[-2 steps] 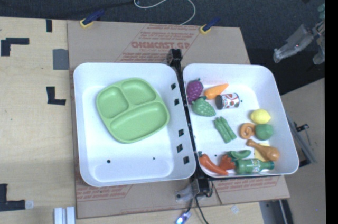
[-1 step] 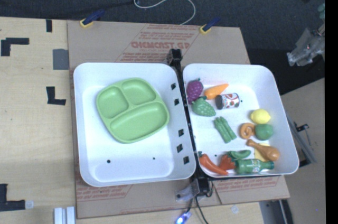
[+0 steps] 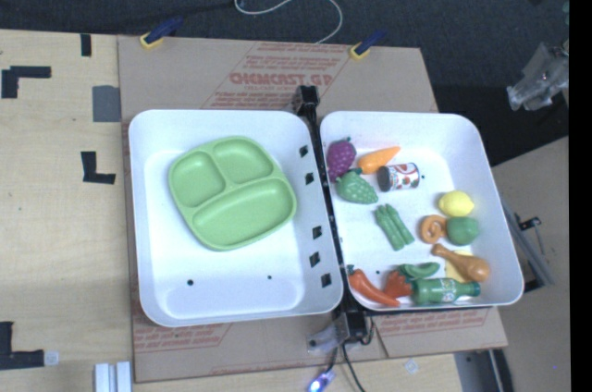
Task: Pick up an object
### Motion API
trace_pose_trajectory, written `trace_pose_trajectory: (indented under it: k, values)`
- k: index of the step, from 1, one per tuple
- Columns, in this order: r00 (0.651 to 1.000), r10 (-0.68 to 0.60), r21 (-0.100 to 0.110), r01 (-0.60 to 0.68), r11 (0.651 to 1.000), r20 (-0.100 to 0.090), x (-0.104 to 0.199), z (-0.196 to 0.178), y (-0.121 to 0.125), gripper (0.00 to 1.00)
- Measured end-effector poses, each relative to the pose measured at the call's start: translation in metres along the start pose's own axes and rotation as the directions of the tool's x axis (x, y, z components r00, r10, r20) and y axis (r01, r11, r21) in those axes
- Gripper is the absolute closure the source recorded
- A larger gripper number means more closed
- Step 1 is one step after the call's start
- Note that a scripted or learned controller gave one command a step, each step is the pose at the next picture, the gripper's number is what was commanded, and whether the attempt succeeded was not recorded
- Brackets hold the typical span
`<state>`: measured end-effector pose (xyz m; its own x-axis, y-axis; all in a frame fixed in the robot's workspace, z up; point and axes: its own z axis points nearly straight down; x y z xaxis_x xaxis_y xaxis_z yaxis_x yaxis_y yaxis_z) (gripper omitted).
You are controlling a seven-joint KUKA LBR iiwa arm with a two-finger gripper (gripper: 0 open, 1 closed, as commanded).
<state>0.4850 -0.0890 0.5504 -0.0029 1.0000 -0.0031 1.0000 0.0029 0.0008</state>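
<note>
Grey metallic two-finger gripper (image 3: pixel 536 80) parked at about 2 o'clock of the frame, outside and well apart from both bins, over dark floor; too blurred to tell whether apart or together. Nothing seen between it.

Candidate objects lying in the shallow white right-hand bin (image 3: pixel 462 136): purple plastic grape bunch (image 3: pixel 340 156) at 10 o'clock of that bin, touching an orange toy carrot (image 3: pixel 378 159); small red-and-white labelled can (image 3: pixel 400 177) just beside the carrot; green leafy toy vegetable (image 3: pixel 356 189); green toy bean pods (image 3: pixel 394 226) at centre; yellow toy lemon (image 3: pixel 455 203) and green toy lime (image 3: pixel 462 230) at 3 o'clock; green toy bottle (image 3: pixel 444 291) at 5 o'clock, packed among other toys.

Light-green three-compartment plastic plate (image 3: pixel 233 191) lying in the shallow white left-hand bin (image 3: pixel 148 196).

Risks, as judgement: crowding at 5 and 10 o'clock likely to cause pinching of two items or a blocked descent; round lemon and lime prone to rolling out of a closing grip; items against the wall limiting clearance.

Writing: reddish print on the brown cardboard sheet (image 3: pixel 268 76) under the bins, inverted and not legible. Can label unreadable.
</note>
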Motion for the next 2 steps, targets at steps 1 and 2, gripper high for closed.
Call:
trace_pose_trajectory:
  k: [1, 2]
  values:
    - [1.0, -0.001, 0.0, 0.001, 1.0, 0.0, 0.0, -0.01, 0.001, 1.0]
    - [1.0, -0.001, 0.0, 0.001, 1.0, 0.001, 0.0, -0.02, 0.001, 1.0]
